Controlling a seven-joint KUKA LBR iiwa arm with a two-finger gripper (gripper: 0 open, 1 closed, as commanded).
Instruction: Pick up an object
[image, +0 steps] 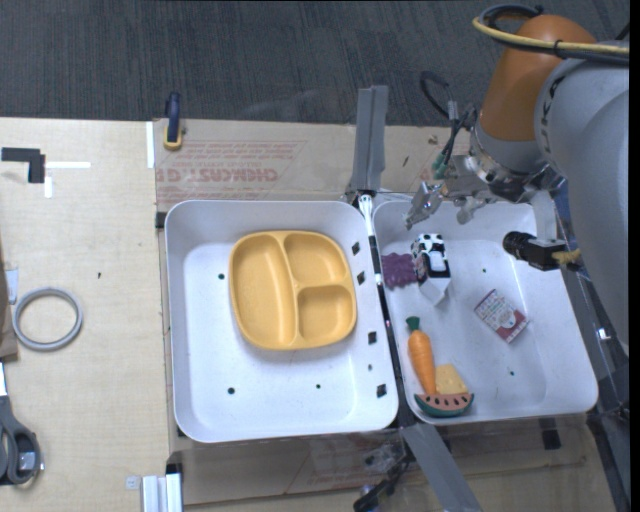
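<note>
Tray (293, 290) in left bin (190, 330); carrot (421, 361), watermelon slice (443, 404) in right bin (560, 370); gripper (438, 200) jaws spread.

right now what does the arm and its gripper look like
The arm is bulky with smooth light grey casing and a rounded orange band above the wrist. A yellowish-and-black cable loops over the orange section. The gripper is small, of bare grey metal, with thin dark wires running to it.

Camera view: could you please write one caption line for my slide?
Grey arm's gripper hovers over right white bin holding orange toy carrot; yellow divided plate in left bin.
</note>
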